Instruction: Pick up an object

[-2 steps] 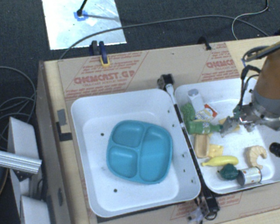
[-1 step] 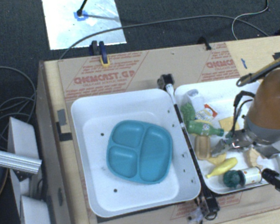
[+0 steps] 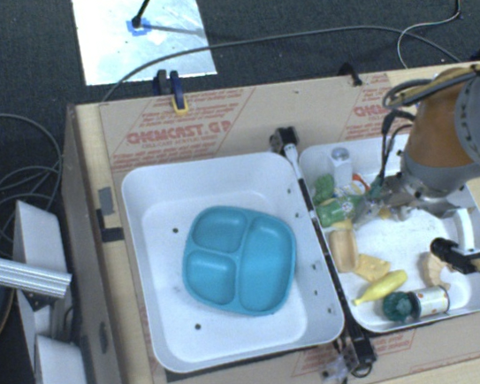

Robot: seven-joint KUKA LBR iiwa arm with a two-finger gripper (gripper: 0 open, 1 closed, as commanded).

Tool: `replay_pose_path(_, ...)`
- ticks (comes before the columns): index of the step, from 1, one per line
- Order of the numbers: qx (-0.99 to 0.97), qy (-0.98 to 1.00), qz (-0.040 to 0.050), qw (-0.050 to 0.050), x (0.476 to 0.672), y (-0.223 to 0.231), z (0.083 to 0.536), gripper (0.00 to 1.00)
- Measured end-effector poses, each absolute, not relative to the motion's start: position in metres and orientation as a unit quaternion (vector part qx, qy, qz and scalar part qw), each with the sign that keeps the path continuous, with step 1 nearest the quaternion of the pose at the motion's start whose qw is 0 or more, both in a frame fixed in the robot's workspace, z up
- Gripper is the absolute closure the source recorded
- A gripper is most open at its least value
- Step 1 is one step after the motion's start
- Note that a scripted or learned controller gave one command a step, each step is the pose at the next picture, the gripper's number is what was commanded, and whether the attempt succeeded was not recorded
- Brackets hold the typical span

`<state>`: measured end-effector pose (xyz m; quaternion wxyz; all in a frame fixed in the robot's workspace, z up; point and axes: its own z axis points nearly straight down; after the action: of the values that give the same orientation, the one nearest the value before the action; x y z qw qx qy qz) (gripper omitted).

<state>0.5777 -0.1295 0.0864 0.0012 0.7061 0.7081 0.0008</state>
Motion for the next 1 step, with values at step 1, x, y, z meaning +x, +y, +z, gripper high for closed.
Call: replay_pose_path(1,0.706,0.709,0.0007,0.001,0.6182,-0.1531,0.0850,0.00)
